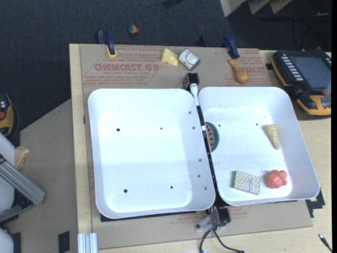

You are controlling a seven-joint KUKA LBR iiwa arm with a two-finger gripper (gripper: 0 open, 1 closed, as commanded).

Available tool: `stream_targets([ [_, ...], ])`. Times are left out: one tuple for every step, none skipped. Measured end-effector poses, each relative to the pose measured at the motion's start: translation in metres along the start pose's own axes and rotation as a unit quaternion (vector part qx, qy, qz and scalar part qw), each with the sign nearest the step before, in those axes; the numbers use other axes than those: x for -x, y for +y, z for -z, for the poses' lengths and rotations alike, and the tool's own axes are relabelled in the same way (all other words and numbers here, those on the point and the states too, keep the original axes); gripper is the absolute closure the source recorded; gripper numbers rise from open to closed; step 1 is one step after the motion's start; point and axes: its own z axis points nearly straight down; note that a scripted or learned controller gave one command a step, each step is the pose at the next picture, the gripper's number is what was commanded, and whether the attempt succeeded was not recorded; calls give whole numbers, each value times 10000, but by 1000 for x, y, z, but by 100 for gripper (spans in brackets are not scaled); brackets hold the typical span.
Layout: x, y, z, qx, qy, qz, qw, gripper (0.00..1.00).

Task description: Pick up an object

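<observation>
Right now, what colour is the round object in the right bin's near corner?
Reddish-orange round object, seen in the camera view.

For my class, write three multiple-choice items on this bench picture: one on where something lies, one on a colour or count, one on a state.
1. Where is the red toy?
A. left bin
B. right bin, near corner
C. on the floor

2. How many loose things lie in the right bin?
A. four
B. one
C. seven

3. How does the patterned packet sit?
A. lying flat on the bin floor
B. propped upright against the rim
C. stacked on the red toy

Answers: 1 B, it rests by the right bin's near wall. 2 A, the red toy, the packet, a cream cone and a green-and-brown piece at the divider. 3 A, its face shows fully, beside the toy.
</observation>
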Motion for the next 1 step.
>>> stream_targets([
  [-9, 2, 91, -36, 11, 5, 10000, 100],
])
